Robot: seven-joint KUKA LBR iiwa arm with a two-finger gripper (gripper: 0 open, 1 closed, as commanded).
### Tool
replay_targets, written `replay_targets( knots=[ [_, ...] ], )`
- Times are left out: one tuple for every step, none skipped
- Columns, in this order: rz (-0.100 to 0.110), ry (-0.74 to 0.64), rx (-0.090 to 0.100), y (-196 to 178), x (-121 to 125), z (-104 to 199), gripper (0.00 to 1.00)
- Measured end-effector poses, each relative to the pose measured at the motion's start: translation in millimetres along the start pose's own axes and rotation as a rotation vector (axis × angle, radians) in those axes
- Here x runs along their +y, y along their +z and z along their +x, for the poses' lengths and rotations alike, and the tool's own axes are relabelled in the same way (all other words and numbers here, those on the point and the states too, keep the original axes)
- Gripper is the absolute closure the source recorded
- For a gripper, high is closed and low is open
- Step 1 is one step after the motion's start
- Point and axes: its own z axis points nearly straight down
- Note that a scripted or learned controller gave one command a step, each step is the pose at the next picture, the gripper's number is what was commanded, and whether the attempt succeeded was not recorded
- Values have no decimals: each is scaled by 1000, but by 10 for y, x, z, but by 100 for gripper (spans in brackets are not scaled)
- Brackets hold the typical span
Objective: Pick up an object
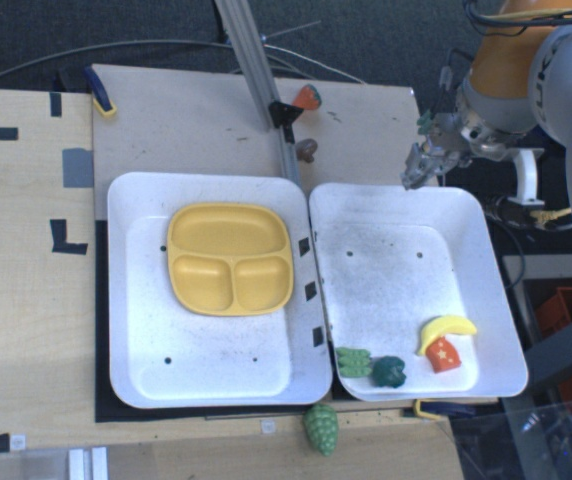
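In the right bin point(406, 208), near its front edge, lie a yellow banana point(447, 329), a red strawberry-like piece point(444, 355), a dark green broccoli point(390, 371) and a lighter green piece point(353, 361). My gripper point(421, 166) hangs above the bin's back rim, far from all of these. Nothing shows between its fingers. The grey arm with its orange band point(526, 28) comes in from the upper right.
The left bin point(136, 298) holds a yellow divided plate point(231, 258). A green grape cluster point(320, 429) lies on the bench in front of the bins. A small orange-red item point(308, 96) and a brown one point(307, 150) rest behind them, beside a slanted metal rail point(251, 48).
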Motion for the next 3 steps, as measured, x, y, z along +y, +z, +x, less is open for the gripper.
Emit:
replay_targets(
  knots=[
    [0,0,0,-92,-2,537,100],
    [2,-1,1,-69,-6,1187,100],
    [3,0,0,59,2,1749,100]
  ],
)
